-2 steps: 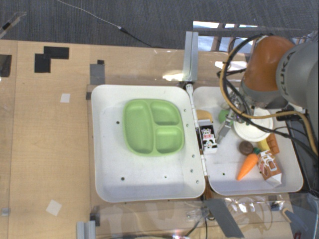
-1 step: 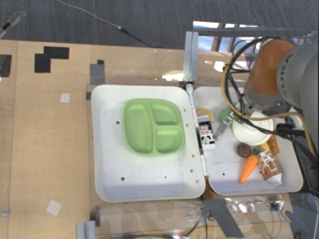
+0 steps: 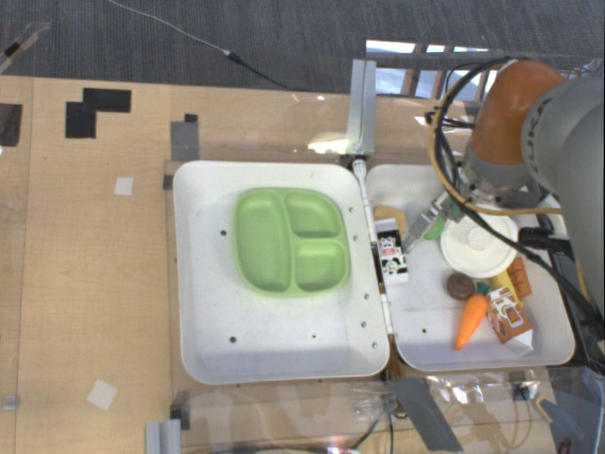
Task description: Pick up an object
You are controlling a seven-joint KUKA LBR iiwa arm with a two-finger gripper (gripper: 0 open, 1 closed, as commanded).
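Jaws cannot be told as spread or pressed together; the gripper (image 3: pixel 423 225) hangs low in the right bin (image 3: pixel 416 348), its far-left part. Just left of it, touching the dividing wall, lies a small printed carton (image 3: pixel 390 252), long axis near-to-far. Left bin (image 3: pixel 203 348) holds a green divided plate (image 3: pixel 289 241). Right bin holds a white lid (image 3: pixel 478 246), carrot (image 3: pixel 471 320), juice box (image 3: pixel 509 314), and brown disc (image 3: pixel 459 285).

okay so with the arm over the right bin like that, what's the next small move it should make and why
Probably a short drop toward the small box by the divider. The gripper sits just up and right of it with nothing visibly between its fingers, and the carrot and white lid lie farther off.
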